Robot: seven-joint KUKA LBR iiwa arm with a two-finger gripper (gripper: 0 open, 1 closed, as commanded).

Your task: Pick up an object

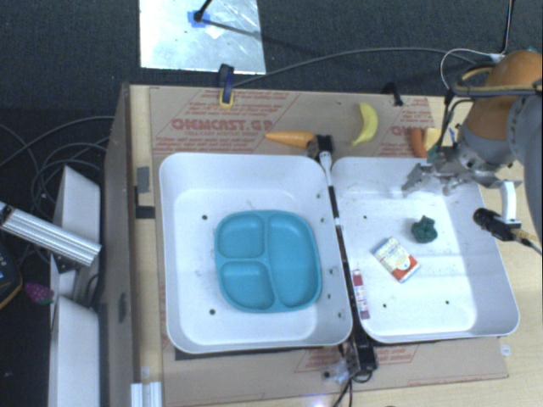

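My tool (431, 179) hangs over the far right corner of the right bin (475, 312), close to its back rim, with my grey arm (501, 117) coming in from the right edge above it. I cannot tell how far the tool is open, and I see nothing held in it.

The 2 bins sit side by side on the counter (246, 117), their inner rims touching along a narrow seam. The right bin has open floor along its near edge and toward its right wall — the widest free room for me. Its contents lie in the middle: a small dark green object (423, 228) sits nearest my tool, just toward the front of it, and a small white and red packet (396, 259) lies a little nearer the front and left, apart from the green one. A thin red and white stick-like item (360, 288) rests along the left wall beside the seam.

The left bin (182, 227) holds a blue divided plate (267, 259) with 3 compartments, lying flat near the centre — bare white floor rings it on all sides.

Beyond the bins' back rims, on the counter, lie a carrot (290, 139) and a banana (366, 123), well apart from each other.
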